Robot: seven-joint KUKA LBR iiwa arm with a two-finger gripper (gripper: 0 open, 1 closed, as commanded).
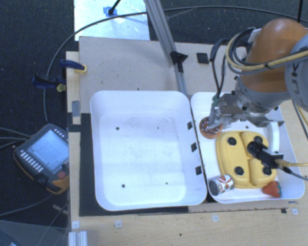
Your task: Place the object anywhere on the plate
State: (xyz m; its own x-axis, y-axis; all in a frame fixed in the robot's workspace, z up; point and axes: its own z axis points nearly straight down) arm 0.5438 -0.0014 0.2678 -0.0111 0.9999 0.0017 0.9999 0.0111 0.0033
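Even, fairly bright overhead light. The two white bins (143,152) glare almost to blankness, their detail washed out. A reflective panel (110,12) at upper left shines pale. Shadows are soft and faint. Overall slightly soft and grainy.

Left bin open, right bin crowded

The left bin (138,152) at frame centre lies open; the right bin (205,152) is crowded by a yellow tray (236,158), can (220,185) and arm (277,60).

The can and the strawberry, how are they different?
The can is silvery with a red band, and the strawberry is red all over. The can lies left of the yellow tray, the strawberry to its right. The can looks bigger than the strawberry. Both sit in the right bin, near its front edge.
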